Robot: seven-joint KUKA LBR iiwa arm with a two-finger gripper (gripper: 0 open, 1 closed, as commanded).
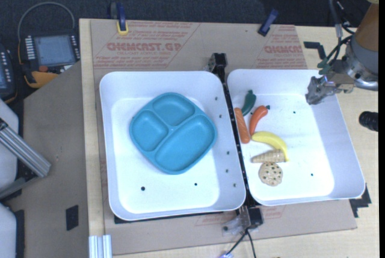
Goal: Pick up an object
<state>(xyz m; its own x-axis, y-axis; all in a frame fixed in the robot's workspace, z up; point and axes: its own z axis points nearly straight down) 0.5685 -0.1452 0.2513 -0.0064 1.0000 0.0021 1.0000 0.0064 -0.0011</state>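
**Grabbing something out of the right bin**

Largest first: the left bin (pixel 114 130) holds a blue divided plate (pixel 173 132). The right bin (pixel 337 148) has the toy food bunched at its left side: banana (pixel 271 141), carrot (pixel 242 124), cookie (pixel 271 174). The gripper (pixel 317 92) hovers at the far right edge, well apart from them. I'd slide left and drop square over the banana.

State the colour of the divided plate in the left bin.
Light blue; the divided plastic plate shows best in the overhead camera view.
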